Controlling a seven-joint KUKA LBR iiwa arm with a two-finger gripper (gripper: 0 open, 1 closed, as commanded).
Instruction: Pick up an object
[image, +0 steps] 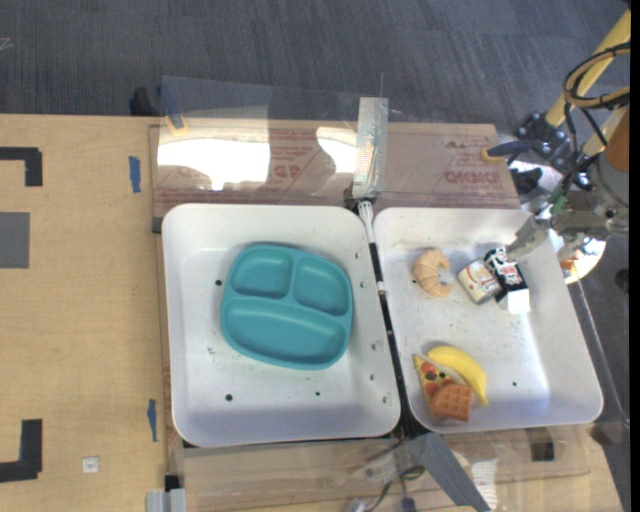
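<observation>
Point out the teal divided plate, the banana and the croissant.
teal divided plate (287, 306): camera view, large lower compartment.
banana (462, 366): camera view, middle of its curve.
croissant (434, 272): camera view, its centre.

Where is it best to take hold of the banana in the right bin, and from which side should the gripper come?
Probably at the middle of the banana, coming straight down from above, fingers closing across its narrow width. It lies flat and curved, so the middle is the thickest, most even part. Its lower end is close to the waffle and the pizza slice, so that end gives little room.
</observation>
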